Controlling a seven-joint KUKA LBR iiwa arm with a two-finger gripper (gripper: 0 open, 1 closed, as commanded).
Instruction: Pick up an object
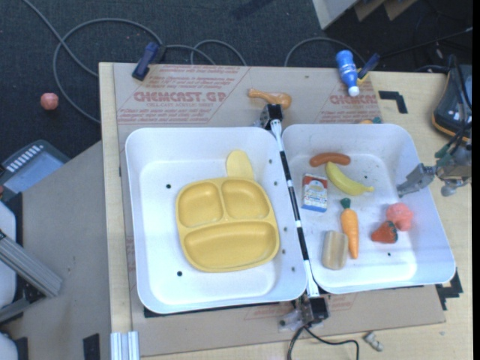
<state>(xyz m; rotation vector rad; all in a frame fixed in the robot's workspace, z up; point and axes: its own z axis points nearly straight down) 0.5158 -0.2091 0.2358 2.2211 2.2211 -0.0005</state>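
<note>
A brown board on a pale bench over dark carpet carries two shallow white bins, side by side.

The left bin (150, 156) holds one yellow three-compartment tray (225, 225) with one pale yellow piece (240, 163) just behind it. The right bin (420, 265) holds seven items: one toy sausage (330, 158), one banana (347, 180), one small carton (315, 193), one carrot (349, 232), one tan block (334, 250), one pink ball (401, 214) and one strawberry (385, 233) touching it. The gripper (417, 178) sits at the right bin's right edge, above the pink ball and apart from it, with nothing visibly between its fingers; whether they are spread or closed I cannot tell. Behind the bins lie one blue-capped bottle (346, 69), one blue clamp (145, 60) and one tan handle (270, 97).
</note>
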